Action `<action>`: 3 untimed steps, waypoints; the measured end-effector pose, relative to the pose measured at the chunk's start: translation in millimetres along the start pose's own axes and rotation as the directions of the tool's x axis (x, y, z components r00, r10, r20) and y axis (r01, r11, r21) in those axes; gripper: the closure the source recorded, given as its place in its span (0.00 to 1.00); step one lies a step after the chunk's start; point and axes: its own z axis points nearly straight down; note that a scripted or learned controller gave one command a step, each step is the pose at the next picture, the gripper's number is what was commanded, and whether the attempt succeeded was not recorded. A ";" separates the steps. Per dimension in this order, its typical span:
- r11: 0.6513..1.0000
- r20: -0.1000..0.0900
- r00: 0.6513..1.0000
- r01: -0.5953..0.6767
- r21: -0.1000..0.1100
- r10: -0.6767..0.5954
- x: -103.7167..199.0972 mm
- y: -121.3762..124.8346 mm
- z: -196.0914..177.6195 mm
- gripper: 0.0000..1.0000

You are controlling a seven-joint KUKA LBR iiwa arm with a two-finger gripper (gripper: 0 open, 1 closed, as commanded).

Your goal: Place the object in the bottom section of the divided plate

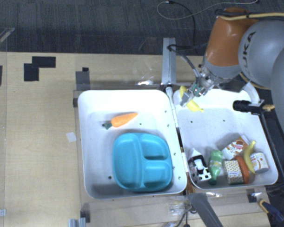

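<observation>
1. Left bin [87, 136]: blue divided plate [142, 162] near the front; toy carrot [122, 119] lying behind it.
2. Right bin [226, 114], far-left corner: arm [251, 41] angled down and leftward, fingers [195, 89] closed on a yellow object [192, 105] raised over the bin floor.

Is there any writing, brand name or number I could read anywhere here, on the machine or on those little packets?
"UK": part of raised lettering on the grey arm, cut off by the casing's curve; the rest is hidden.
Small cartons and packets in the right bin: printed fronts show, but too small and blurred to read.
Black and white carton: markings, none legible.
Blue divided plate and carrot: no text on them.
</observation>
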 end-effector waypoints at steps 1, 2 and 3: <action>0.995 -0.001 0.995 0.103 0.000 -0.103 29.7 -90.5 -0.3 1.00; 0.999 -0.003 0.999 -0.040 0.002 0.040 86.6 -67.8 -13.0 1.00; 1.000 -0.002 1.000 -0.009 0.001 0.009 79.5 -78.7 0.5 1.00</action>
